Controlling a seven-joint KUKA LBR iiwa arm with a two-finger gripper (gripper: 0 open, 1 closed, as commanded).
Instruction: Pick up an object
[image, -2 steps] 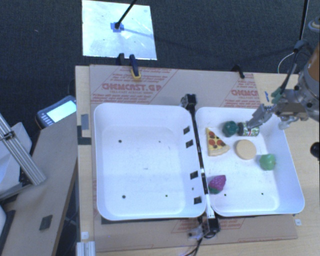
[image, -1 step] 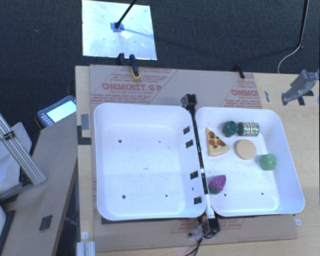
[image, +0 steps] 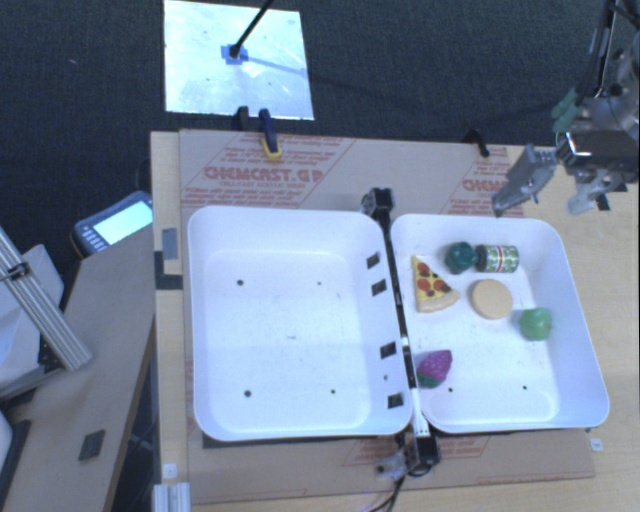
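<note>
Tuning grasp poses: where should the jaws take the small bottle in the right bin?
Grip the bottle across the middle of its body, coming straight down. It lies on its side, long axis left-right, so close front to back. Stay off its left end, which sits against the dark green piece.

Two smooth white plastic bins (image: 290, 225) below me, slightly glossy; matt brown cardboard sheet (image: 330, 165) under them; dull metal plate (image: 237, 60) beyond.
</note>
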